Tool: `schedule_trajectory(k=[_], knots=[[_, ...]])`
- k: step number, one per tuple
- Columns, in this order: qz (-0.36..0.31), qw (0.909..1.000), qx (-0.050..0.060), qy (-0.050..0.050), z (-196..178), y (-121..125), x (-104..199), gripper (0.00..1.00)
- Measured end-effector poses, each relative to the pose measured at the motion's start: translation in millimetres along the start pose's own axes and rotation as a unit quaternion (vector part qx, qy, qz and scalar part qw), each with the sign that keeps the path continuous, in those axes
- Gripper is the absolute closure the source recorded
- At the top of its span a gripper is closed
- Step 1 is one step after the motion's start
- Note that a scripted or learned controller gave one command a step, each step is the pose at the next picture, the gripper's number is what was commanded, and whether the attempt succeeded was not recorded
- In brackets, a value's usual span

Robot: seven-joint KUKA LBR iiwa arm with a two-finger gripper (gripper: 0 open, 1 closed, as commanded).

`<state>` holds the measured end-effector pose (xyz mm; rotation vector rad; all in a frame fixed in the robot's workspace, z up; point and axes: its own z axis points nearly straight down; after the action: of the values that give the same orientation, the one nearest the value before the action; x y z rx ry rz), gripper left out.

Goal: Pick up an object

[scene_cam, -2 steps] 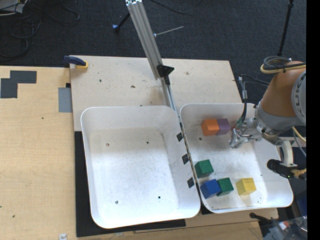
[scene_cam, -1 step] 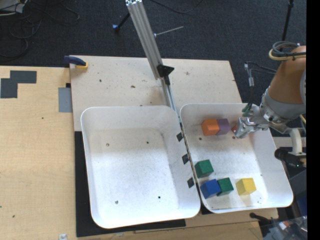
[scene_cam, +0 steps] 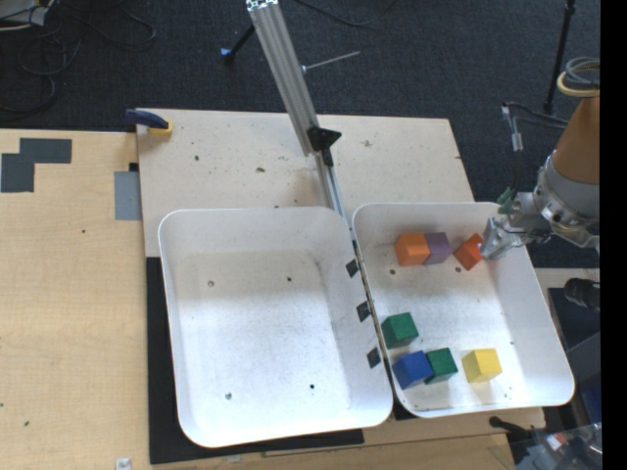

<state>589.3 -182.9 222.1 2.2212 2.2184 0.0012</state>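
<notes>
the red-orange block [scene_cam: 468, 252] sits in the right bin [scene_cam: 549, 321], close to that bin's far right wall, and it lies right at the tip of the gripper [scene_cam: 493, 244], on the gripper's left side as the camera looks down. the block appears to touch the fingertips or lie partly under them, but whether it is actually clamped between them cannot be told from this angle, nor how wide the tool stands. the arm [scene_cam: 578, 164] comes in from the right edge, its orange band high near the frame's side, the grey wrist below it, and it slants down and leftward over the bin's right rim so that the gripper ends low, at the bin's upper right part. just left of the red-orange block is a purple block [scene_cam: 438, 247], touching an orange block [scene_cam: 412, 249] on its left; the three make a short row across the far half of the bin. nearer the camera lie a green block [scene_cam: 400, 329] by the inner wall, then a blue block [scene_cam: 412, 368] touching a second green block [scene_cam: 442, 363], and a yellow block [scene_cam: 481, 364] near them to the right. the left bin [scene_cam: 196, 262] stands beside it.
</notes>
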Motion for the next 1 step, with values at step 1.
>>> schedule_trajectory(k=[1], knots=[[-0.001,1.0,0.0,0.0,-35.7,0.5,-1.1,1.0]])
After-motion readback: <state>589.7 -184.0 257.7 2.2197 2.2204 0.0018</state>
